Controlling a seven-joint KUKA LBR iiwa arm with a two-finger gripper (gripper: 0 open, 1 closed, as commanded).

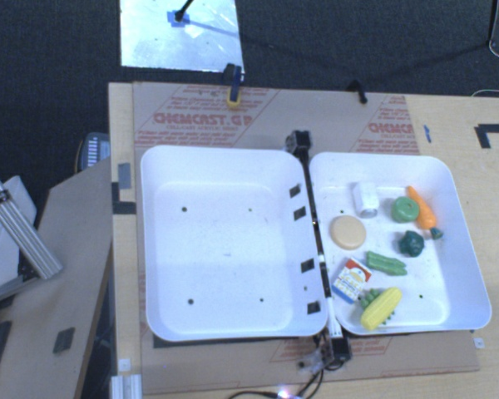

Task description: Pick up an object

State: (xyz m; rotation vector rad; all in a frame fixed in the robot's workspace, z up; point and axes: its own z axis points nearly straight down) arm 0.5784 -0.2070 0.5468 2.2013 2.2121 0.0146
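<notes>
— Which one should it go for, you reckon?

— All the candidates sit in the right-hand white plastic bin [461, 248], the one on the side the arm reaches in from. I'd take the round tan disc [348, 232]: it lies flat with bare floor all round it. The white cylinder [366, 198] just beyond it would do too.

— Not the yellow plastic corn cob [381, 307]?

— Riskier. It's touching the small red, white and blue carton [349, 280], and the long green pod [386, 263] is just beside that. Same trouble with the orange carrot [422, 208], pressed against the round green vegetable [405, 209]. Come straight down, centred, and straddle a single piece.

— And the gripper, open or closed?

— Can't tell from here. The dark green lump [412, 243] is also too small to name, possibly broccoli, and the carton's print is unreadable.
</notes>
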